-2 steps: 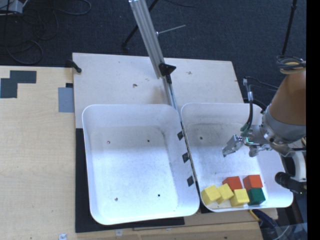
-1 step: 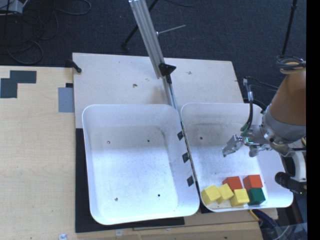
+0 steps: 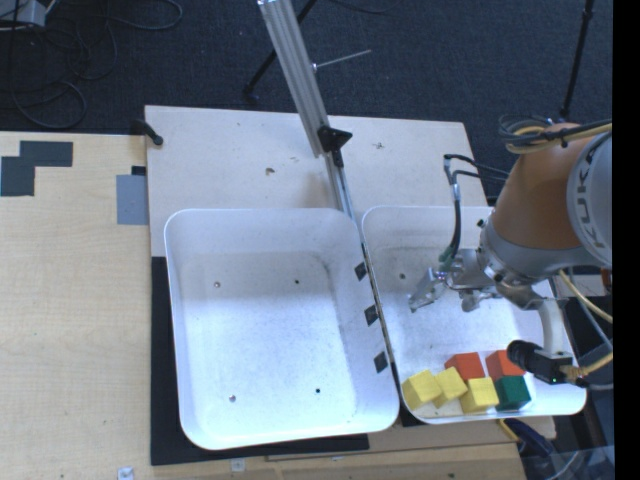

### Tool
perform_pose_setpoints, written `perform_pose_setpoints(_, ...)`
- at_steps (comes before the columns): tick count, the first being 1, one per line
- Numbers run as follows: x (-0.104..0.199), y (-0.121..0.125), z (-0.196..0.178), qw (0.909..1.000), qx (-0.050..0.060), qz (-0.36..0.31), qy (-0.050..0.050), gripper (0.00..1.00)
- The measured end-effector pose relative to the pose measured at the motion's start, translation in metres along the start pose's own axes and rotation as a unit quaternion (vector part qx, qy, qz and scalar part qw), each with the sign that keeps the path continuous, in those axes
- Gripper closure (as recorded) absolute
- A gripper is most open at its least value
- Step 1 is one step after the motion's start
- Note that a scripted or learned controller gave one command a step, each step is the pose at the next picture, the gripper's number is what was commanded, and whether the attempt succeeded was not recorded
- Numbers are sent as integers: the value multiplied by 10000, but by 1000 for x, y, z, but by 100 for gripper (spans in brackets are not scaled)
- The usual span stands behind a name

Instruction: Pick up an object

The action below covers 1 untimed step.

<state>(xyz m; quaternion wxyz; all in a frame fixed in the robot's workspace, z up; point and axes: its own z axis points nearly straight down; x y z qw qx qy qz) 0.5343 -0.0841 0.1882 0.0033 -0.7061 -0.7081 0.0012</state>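
Bench (image 3: 300,158), pale board, carries two shallow white plastic bins side by side. Left bin (image 3: 200,238): bare floor showing dark specks.

An aluminium extrusion post (image 3: 300,78) slants up from the seam between the bins toward the top of the view, with a black bracket (image 3: 333,138) partway along it. Three small black clips (image 3: 371,314) sit along the shared rim.

Right bin (image 3: 400,228): all blocks are clustered at its near edge. In order from the left: a yellow cube (image 3: 422,388) at the rim, a second yellow block (image 3: 451,382) touching it, an orange-red block (image 3: 466,365) just behind, a third yellow cube (image 3: 481,395), a red block (image 3: 503,364) behind that, and a green cube (image 3: 514,393) at the far right of the cluster.

Two-finger metal gripper (image 3: 428,293) hangs over the middle of the right bin, well apart from the block cluster, pointing toward the divider. Fingers slightly spread, nothing seen between them.

Grey arm with orange band (image 3: 535,203) enters from the right, above the bin's right side.
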Motion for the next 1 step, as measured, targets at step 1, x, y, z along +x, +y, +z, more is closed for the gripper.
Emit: perform_pose_setpoints(1,-2,0,-2,10000,-12,20,-9,0)
